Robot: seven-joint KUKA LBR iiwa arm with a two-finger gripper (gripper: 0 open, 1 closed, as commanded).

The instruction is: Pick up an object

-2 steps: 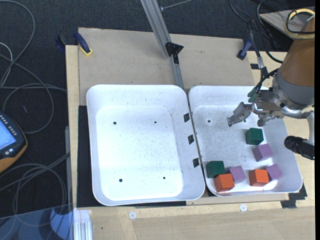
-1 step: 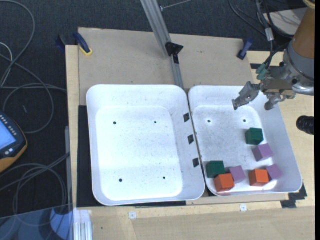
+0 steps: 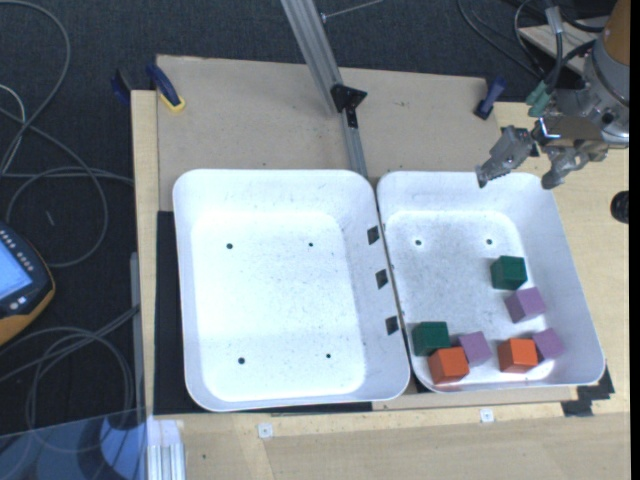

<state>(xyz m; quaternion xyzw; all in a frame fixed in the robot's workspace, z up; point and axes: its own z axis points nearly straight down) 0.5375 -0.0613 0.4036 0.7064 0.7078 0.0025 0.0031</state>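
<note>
Though spread, jaws above blocks (image 3: 508,272).

Even overhead light, fairly bright. White bins (image 3: 270,278) near washed out, speckle still visible. Soft short shadows under blocks (image 3: 508,271); dark floor (image 3: 60,68) underexposed. Picture slightly soft and grainy, arm (image 3: 600,78) a bit blurred at right. Faint glare on plastic (image 3: 90,448) bottom left.

R bin (image 3: 560,230) | 2 green, 2 orange, prob. 3 purple blocks (image 3: 473,347) | loose, near-front cluster
</note>
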